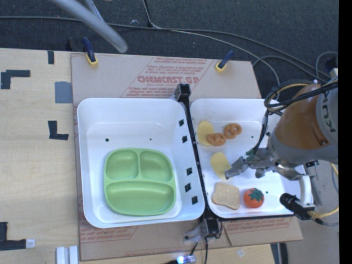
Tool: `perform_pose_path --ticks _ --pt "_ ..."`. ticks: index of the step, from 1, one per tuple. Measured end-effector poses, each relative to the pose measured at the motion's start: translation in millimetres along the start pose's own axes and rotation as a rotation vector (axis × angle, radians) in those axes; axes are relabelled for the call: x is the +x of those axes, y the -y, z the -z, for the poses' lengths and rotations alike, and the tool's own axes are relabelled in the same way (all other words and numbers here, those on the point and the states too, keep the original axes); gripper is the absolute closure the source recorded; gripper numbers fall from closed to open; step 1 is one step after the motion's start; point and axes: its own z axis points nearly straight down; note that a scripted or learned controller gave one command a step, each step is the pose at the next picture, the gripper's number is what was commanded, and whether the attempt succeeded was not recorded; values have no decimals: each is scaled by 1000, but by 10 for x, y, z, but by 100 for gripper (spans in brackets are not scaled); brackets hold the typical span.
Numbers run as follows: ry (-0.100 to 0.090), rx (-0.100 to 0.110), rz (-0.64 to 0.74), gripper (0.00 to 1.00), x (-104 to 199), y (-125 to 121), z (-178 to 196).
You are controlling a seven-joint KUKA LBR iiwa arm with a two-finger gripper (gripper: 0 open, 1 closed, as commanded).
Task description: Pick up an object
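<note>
The gripper (234,170) hangs just right of a pale yellow chip (219,161) in the right bin (248,104); its grip cannot be told.

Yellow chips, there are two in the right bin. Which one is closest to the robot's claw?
The lower yellow chip, above the bread slice. The gripper sits right beside it; the other yellow chip lies farther up by the pretzels.

Wooden bench (33,147), dark carpeted floor (220,10) behind.

arm (308,131) cut off at right, covering right bin's (231,104) corner
</note>
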Motion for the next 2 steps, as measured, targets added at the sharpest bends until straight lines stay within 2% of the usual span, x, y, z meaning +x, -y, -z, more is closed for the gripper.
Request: perform_pose_path --ticks 1,2 --pt "0 -4 2 100 9 -10 121" --pt "2 -10 0 100 -86 -47 671"
